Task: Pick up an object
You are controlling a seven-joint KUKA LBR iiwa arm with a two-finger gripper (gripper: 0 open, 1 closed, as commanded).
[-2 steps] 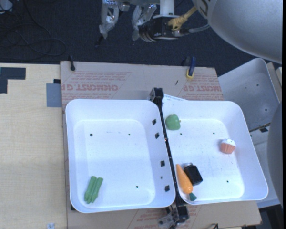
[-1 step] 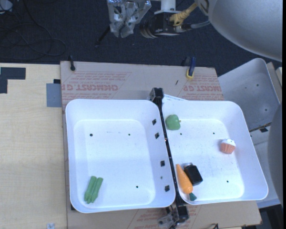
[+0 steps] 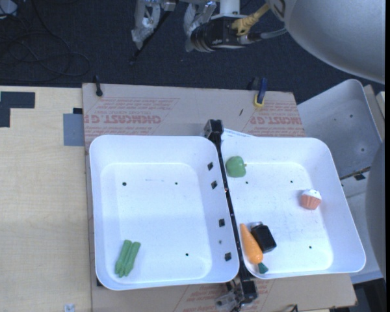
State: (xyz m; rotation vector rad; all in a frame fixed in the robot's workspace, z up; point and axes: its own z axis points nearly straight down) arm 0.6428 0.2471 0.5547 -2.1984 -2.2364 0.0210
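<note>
Two white bins (image 3: 97, 174) are sitting side by side on a pale wooden surface (image 3: 32, 207). Lying in the right bin are a green pepper (image 3: 235, 167), cupcake (image 3: 310, 199), carrot (image 3: 251, 242) and black block (image 3: 263, 236); green beans (image 3: 127, 258) are lying in the left. Hovering above the far edge, the pincer (image 3: 172, 18) is holding nothing, its fingers spread apart.

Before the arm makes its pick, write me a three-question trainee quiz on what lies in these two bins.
1. True or false: the green bean pods lie in the left bin.
2. Which toy lies against the orange carrot? A) pink cupcake B) black block C) green pepper
3. Fill in: the green pepper sits in the right bin, close to the ____ between the bins.

Key: 1 true. 2 B. 3 divider.
</note>
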